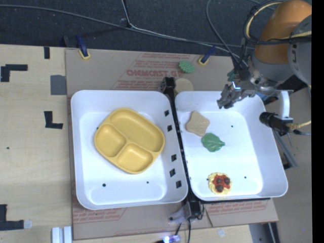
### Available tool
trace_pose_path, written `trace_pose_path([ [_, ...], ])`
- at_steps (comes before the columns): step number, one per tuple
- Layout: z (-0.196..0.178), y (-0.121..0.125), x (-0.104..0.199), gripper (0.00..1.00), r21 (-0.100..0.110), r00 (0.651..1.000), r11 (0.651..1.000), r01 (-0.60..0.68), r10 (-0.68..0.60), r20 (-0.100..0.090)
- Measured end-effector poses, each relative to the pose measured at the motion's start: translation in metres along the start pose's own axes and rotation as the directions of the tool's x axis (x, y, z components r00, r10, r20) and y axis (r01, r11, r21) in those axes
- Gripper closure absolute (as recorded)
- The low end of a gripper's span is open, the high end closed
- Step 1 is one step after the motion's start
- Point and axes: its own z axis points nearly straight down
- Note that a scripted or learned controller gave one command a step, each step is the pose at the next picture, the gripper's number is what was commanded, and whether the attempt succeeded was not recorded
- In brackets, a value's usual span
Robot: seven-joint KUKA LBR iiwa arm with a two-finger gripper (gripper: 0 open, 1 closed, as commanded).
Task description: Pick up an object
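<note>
In the right bin [253, 135] lie a tan bread slice [197, 123], a green leaf-shaped piece [212, 142] just below it, and a small yellow pizza-like piece with red topping [219, 183] near the front wall. My gripper [227, 99] hangs over the bin's back edge, up and to the right of the bread slice, apart from all three pieces. Nothing shows between its fingers. The left bin [83, 135] holds a yellow divided plate [129, 140].
A green toy piece [186, 67] lies on the cardboard behind the bins, next to two blue-and-yellow clamps [82, 48]. Black cables cross the dark floor at the back. A black fitting [274, 120] juts over the right bin's right wall.
</note>
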Motion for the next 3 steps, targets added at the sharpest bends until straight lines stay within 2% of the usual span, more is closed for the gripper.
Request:
trace_pose_path([
  [1,0.000,-0.008,0.050,1.00,0.005,1.000,1.000,0.005,-0.005,-0.002],
  [2,0.006,-0.034,0.089,1.00,0.006,1.000,1.000,0.002,-0.002,-0.001],
  [3,0.003,-0.044,0.137,1.00,0.006,1.000,1.000,0.005,-0.005,-0.002],
])
